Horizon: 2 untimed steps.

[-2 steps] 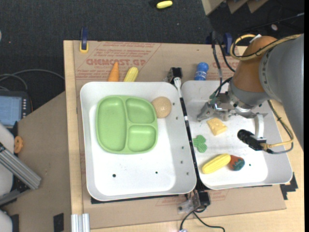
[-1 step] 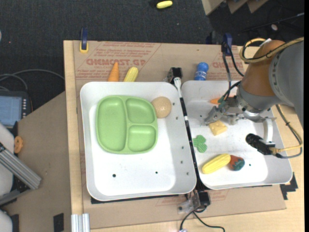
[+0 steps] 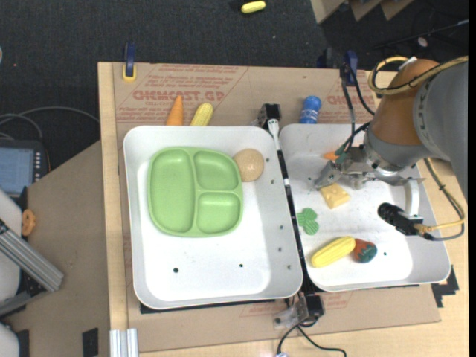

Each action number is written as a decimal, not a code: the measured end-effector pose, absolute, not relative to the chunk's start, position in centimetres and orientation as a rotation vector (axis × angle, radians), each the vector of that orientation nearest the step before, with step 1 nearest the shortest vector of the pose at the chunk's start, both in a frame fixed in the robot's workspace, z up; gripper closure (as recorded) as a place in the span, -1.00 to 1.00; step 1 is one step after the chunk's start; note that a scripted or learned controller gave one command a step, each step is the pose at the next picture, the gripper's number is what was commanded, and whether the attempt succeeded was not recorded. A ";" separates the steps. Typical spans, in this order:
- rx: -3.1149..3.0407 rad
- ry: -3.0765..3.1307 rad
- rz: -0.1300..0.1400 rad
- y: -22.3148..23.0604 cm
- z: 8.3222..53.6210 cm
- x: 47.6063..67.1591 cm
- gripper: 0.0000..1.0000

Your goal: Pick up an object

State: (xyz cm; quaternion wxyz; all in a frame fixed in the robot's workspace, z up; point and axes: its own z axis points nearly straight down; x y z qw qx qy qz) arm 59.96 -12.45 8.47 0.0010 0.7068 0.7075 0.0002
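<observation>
Two white bins (image 3: 141, 222) sit on brown board. The gripper (image 3: 336, 175), fingers spread open, hangs just above a yellow cheese wedge (image 3: 335, 196) in the right bin (image 3: 424, 262). It looks light, stiff and smooth, so pinch its flat sides.

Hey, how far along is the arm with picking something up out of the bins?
Done: the arm has reached into the right bin, with its gripper low, just above the yellow cheese wedge.
In hand: nothing visibly held; the wedge lies on the bin floor.
Left: the grasp and lift. The corn cob, green leaf and other toys also lie untouched.
</observation>
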 end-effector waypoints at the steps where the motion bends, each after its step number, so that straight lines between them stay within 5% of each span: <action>1: 2.218 2.220 0.002 -13.7 8.5 61.2 -1.00; 2: 2.228 2.227 -0.011 -13.5 8.3 65.0 -1.00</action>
